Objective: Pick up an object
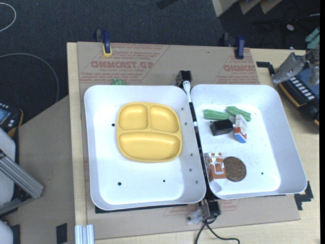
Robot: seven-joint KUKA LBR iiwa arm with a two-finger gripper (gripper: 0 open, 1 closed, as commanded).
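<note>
A: Where's the arm at rn?

B: Parked off at the top right corner, past the right bin. I see grey metal and a bit of blue there, prob the wrist end, but it's cut by the frame edge. Can't tell if the tool is wide, narrow or carrying anything.

A: So which step?

B: I'd say approach hasn't begun. Nothing's over either bin, all objs lie flat on the bin floors.

A: What's on offer?

B: Left bin has one big thing: yellow divided plate, three compartments, sitting about mid-bin. Right bin has the small stuff. Green pieces up top, a black block just below, touching or nearly touching them. A small red, white and blue carton just right of the block. Lower down, a brown round disc w/ an orange and white packet right beside it, close to the bin's left wall.

A: Best pick?

B: My guess, the black block or the carton. Compact, w/ sides to pinch. But they're crowded together w/ the green bits, so the descent needs to line up so nothing gets shoved. The disc looks flat and thin, hard to get under. The plate's prob too wide unless it's taken by the rim.

A: Next move, then?

B: Swing in over the right bin, centre above one obj, come straight down.
</note>
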